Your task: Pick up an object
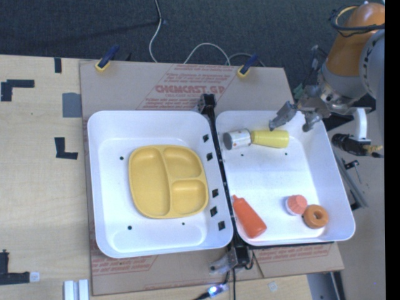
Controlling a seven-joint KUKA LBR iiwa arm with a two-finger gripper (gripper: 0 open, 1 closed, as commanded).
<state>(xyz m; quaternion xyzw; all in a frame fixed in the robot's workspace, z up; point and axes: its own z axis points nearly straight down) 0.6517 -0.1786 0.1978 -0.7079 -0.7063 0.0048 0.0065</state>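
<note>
The gripper (292,119) is observed open, nothing between its fingers, poised over the right bin (325,186) at about 1 o'clock. The nearest candidate, a yellow bottle with grey cap (257,139), lies on its side just beside the fingertips, toward 8 o'clock. A sound grasp is judged to require the fingers to be centred across the bottle's narrow width before descent. The arm enters from 2 o'clock, wrist canted downward.

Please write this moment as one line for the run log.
arm: over right bin's far edge | tool: open, above yellow bottle, holding nothing | pick: not yet done
</note>
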